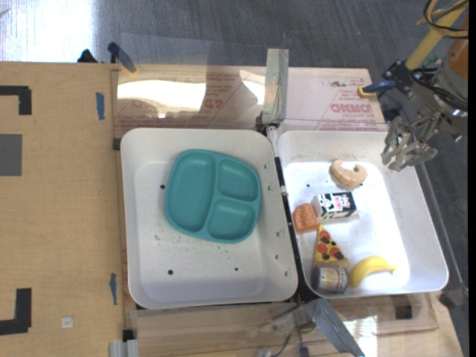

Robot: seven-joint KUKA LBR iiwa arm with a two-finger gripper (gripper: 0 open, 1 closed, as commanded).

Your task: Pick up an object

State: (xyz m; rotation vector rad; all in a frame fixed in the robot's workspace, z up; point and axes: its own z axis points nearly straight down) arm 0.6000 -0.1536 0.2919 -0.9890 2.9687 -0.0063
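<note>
My gripper (pixel 405 153) hangs over the far right rim of the right bin (pixel 416 199), fingers pointing down with nothing between them. In that bin lie a tan croissant-shaped piece (pixel 348 173), a small black-and-white milk carton (pixel 335 205), an orange waffle-like square (pixel 305 217), a pizza slice (pixel 326 247), a small can (pixel 329 278) and a yellow banana (pixel 370 269). The croissant piece is the closest, left of and slightly below the gripper.
The left bin (pixel 149 259) holds a teal divided plate (pixel 212 195). A clear divider post (pixel 275 88) stands at the back between the bins. A cardboard panel (pixel 52 199) covers the left side. Yellow cables (pixel 446 10) hang at the upper right.
</note>
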